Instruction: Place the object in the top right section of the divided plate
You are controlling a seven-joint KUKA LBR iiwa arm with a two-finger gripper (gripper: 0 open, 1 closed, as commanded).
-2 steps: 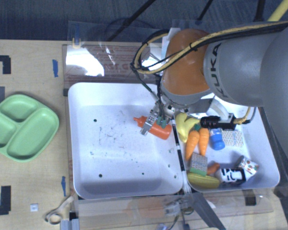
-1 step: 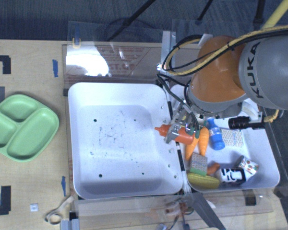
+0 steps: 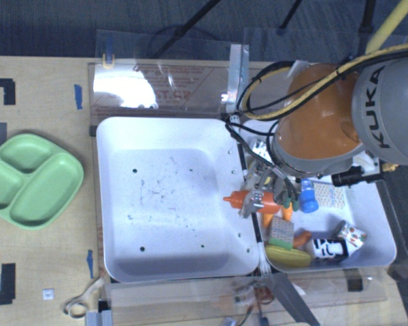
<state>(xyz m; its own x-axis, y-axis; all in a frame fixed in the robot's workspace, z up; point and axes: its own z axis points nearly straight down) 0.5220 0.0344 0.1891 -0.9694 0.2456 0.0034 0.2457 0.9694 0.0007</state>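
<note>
Two shallow white bins sit side by side on the bench (image 3: pixel 34 87), and the left bin (image 3: pixel 170 195) serves as the landmark for everything else. Well to its left lies the green divided plate (image 3: pixel 32 180), flat on the bench, its three sections bare. Just off the left bin's right rim stands the right bin (image 3: pixel 381 236), which carries a heap of small things: an orange object (image 3: pixel 239 198) that pokes across the shared rim toward the left bin, a blue item (image 3: pixel 307 200) a little farther right, a yellow piece (image 3: pixel 289 256) near that bin's front wall with a grey-green block (image 3: pixel 281 230) touching it from behind, and a black-and-white item (image 3: pixel 332 248) farther right again. The arm (image 3: pixel 323 117), grey with an orange band, hangs over the right bin, and its claw (image 3: pixel 264 194) points down at the shared rim, right beside the orange object. Cables and the wrist crowd the claw, so I cannot tell how wide it stands or whether it grips anything. A clear panel (image 3: pixel 170 83) rises behind the left bin.
</note>
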